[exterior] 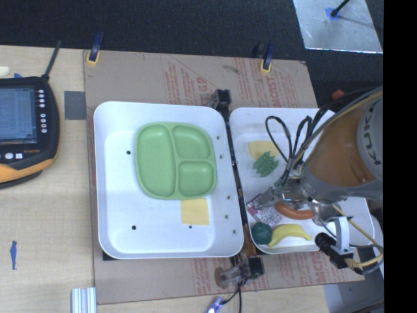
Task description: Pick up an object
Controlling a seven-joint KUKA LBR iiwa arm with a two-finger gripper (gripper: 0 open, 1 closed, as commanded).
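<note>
The right bin (242, 135) holds a yellow slice (258, 149), a green leafy piece (265, 165), an orange-red sausage-like piece (292, 210), a yellow banana (288, 233) and a dark green round item (261, 232). My gripper (266, 204) reaches down into this bin from the right, low over the sausage piece and just above the banana. The arm's body covers the right part of the bin.
The left bin (111, 175) holds a green divided plate (174, 160) and a yellow square slice (195, 211) in front of it. A teach pendant (23, 129) lies on the bench at the far left. Black cables (287, 139) loop above the right bin.
</note>
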